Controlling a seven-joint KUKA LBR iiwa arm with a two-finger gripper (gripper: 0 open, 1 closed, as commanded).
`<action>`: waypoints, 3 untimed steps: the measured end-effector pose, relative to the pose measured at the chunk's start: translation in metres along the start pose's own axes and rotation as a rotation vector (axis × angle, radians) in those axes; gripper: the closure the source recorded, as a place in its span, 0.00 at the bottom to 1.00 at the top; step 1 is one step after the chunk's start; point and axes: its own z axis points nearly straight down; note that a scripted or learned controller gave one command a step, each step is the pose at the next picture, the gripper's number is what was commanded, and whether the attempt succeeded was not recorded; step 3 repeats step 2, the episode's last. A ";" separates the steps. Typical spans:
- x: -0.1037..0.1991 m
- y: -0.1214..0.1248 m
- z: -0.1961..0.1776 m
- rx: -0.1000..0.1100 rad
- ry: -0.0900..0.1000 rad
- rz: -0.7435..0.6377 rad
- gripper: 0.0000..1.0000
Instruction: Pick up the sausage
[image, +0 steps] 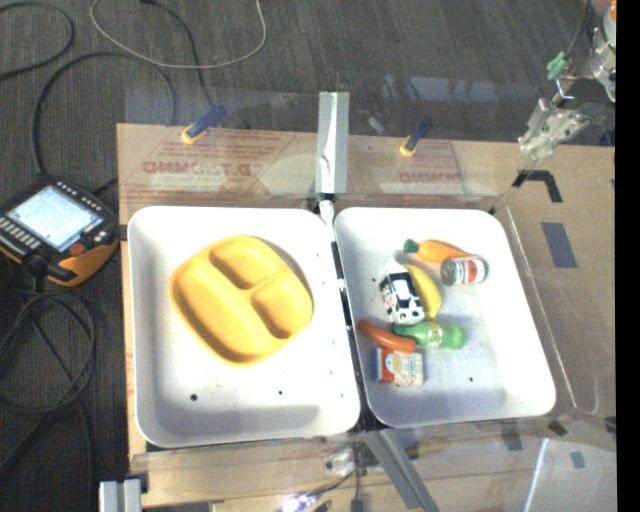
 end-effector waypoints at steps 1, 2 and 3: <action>0.000 0.001 -0.009 0.000 -0.002 0.000 1.00; 0.000 0.001 -0.018 0.000 -0.003 -0.001 1.00; 0.000 0.001 -0.018 0.000 -0.003 -0.001 1.00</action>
